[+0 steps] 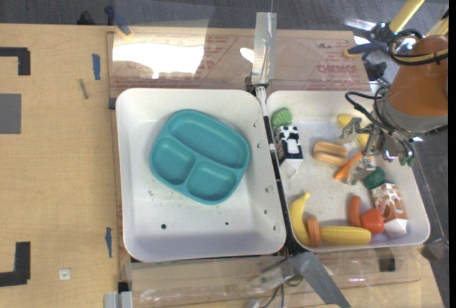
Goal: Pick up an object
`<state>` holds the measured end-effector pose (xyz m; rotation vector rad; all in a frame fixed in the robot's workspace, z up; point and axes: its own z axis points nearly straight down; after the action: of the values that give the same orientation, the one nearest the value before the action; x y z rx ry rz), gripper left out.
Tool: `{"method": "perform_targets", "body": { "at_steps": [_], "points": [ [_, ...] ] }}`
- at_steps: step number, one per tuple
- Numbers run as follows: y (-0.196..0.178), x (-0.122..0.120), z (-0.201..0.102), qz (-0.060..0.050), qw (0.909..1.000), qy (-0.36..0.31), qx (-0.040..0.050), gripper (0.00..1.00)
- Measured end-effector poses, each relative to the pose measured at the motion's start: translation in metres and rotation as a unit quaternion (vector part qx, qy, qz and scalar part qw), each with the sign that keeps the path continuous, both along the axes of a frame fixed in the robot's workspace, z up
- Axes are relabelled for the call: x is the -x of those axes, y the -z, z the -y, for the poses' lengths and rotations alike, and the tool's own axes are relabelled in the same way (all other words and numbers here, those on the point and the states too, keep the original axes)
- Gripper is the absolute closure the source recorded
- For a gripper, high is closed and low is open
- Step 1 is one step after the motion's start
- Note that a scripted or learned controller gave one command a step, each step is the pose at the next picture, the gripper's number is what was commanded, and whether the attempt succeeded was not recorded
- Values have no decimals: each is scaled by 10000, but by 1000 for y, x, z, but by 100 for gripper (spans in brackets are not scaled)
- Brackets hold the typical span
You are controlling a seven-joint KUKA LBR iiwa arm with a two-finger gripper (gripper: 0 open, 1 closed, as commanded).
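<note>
Over the right bin (417,217), the gripper (370,150) hangs at the upper right part of the tray, below the orange band of the arm (420,85). Its jaws sit among metal linkage and cannot be read as wide or narrow; no object is seen between them.

Task objects, all placed relative to the right bin:
- Hot dog (330,152): centre of the bin, just left of the gripper.
- Carrot (343,170): just below the hot dog, close under the gripper; contact cannot be confirmed.
- Small dark green item (375,179): just below the gripper; identity is unclear at this resolution, possibly a toy vegetable.
- Green leafy item (281,116): upper left corner.
- Black-and-white carton (289,144): left wall, below the green leafy item.
- Banana (300,218): lower left corner.
- Corn cob (345,234): along the front wall, touching the banana's lower end.
- Red items (365,216): lower right, just above the corn cob.
- Orange-and-white box (389,199): right of the red items.

Left of the right bin, the second bin (135,228) holds a teal divided plate (200,155). Both bins rest on the worktop (50,178).
</note>
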<state>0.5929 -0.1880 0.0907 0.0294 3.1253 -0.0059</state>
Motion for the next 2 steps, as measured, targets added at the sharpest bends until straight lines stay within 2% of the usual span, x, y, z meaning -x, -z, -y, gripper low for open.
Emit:
{"method": "perform_targets", "body": {
  "at_steps": [1, 2],
  "points": [
    [1, 15, -45, -25, 9991, 423, -21, 0],
    [3, -62, -2, -39, 9987, 499, -20, 0]
  ]
}}
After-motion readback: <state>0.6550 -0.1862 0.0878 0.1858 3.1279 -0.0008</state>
